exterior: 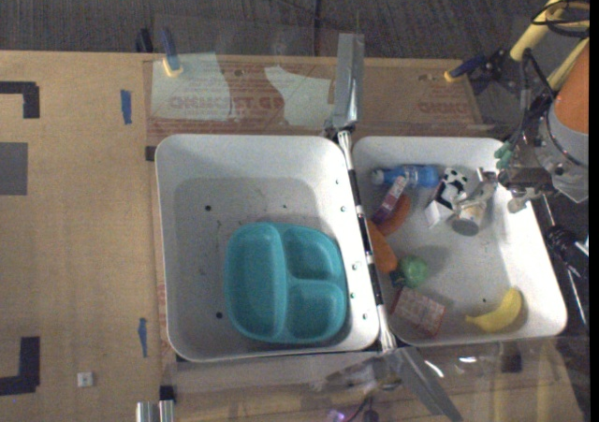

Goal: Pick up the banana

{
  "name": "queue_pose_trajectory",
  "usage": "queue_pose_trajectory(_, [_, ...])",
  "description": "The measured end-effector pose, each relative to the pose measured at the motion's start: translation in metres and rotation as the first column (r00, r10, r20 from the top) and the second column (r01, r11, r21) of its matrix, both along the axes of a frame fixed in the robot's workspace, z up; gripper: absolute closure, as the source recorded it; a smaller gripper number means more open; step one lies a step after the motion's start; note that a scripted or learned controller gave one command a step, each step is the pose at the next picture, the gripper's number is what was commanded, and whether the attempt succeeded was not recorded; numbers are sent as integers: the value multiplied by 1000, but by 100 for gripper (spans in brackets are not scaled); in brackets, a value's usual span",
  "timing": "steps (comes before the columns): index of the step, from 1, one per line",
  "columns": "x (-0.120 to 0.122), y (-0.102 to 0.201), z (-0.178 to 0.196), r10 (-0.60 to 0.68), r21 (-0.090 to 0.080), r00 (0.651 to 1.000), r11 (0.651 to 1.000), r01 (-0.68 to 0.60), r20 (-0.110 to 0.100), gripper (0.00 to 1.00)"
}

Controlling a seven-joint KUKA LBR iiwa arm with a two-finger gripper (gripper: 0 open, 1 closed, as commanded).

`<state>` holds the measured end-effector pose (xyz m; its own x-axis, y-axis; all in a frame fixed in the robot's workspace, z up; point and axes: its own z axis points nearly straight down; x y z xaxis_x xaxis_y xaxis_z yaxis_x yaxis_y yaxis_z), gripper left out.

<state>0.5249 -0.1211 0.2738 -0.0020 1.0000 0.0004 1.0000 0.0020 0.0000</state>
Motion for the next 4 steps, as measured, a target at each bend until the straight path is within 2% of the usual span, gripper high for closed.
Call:
queue_pose_trajectory(1, [-36, -64, -119, 73, -1, 997, 997, -73, 1, 0])
queue_pose_trajectory(2, [-45, -98, -152, 172, 1, 985, 985, -172, 0, 0])
queue_pose_trajectory(3, [-43, -103, -186, 637, -6, 771, 771, -637, 4, 0])
queue_pose_trajectory(4, [-41, -107, -173, 632, -19, 775, 775, -632, 11, 100])
